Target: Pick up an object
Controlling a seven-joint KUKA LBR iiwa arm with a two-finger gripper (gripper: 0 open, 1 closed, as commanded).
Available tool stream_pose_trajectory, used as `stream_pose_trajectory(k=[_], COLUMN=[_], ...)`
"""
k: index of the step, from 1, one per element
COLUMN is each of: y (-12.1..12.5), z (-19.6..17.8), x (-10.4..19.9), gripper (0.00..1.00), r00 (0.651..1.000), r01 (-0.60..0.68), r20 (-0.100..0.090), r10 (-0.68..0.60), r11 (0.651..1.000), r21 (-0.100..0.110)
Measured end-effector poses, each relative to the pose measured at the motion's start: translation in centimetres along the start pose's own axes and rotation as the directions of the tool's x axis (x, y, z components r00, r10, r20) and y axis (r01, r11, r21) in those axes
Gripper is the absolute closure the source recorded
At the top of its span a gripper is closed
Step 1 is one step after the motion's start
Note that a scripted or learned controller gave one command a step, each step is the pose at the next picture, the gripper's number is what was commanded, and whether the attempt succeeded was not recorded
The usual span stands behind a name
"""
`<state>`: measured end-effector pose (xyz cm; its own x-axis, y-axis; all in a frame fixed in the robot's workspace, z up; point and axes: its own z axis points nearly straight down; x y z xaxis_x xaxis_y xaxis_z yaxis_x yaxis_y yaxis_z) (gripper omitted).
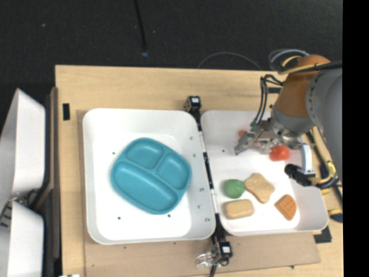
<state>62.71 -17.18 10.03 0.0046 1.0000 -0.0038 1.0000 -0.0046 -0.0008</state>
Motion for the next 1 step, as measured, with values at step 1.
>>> stream_pose_trajectory(k=[1], y=[0.17], z=[-1.34], x=[-0.07], gripper=[1.0], r00=[1.0], r01=[-0.001], r20=[0.0], r10=[0.001], r11=[1.0], r21=[-0.006])
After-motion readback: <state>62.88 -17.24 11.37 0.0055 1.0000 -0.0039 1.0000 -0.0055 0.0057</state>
